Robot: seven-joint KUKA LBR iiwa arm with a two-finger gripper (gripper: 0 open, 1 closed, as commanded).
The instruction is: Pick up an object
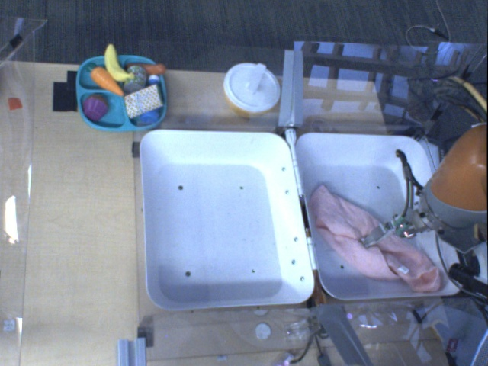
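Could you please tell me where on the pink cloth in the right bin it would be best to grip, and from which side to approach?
Probably at the raised fold near the middle of the pink cloth, coming straight down from above. The cloth lies crumpled and mostly flat on the floor of the right bin, so its edges offer little to pinch, while a ridge can be squeezed. The tool is already over that area.

No readable text anywhere: nothing legible on the white bins (216,145), the lidded cup (252,88), or the blue tray (85,122) up top.
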